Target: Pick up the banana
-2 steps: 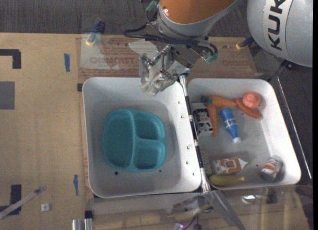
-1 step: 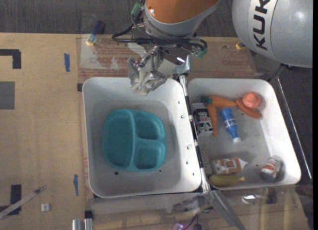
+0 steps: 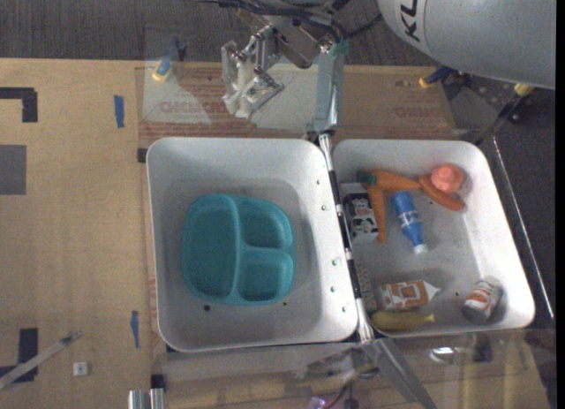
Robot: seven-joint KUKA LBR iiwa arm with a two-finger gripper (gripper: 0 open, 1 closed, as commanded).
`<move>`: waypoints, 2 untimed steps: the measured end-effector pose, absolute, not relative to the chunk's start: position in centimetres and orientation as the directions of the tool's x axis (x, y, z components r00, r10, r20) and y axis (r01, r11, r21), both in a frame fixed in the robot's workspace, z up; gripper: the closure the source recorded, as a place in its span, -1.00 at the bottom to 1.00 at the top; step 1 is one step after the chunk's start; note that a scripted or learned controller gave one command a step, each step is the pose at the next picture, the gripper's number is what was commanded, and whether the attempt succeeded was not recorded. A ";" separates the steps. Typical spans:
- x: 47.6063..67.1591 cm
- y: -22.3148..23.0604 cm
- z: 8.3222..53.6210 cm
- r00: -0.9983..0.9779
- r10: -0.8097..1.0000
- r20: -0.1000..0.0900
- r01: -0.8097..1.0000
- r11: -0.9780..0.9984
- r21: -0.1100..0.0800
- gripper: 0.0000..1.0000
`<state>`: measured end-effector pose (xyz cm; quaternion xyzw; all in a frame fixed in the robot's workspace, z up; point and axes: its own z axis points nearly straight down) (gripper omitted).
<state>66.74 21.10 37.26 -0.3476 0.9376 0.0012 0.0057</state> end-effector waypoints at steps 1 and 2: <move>66.9 21.0 38.6 -0.761 -0.648 -0.024 -0.648 0.761 -0.003 1.00; 66.7 22.1 37.4 -0.603 -0.798 -0.010 -0.798 0.603 -0.003 1.00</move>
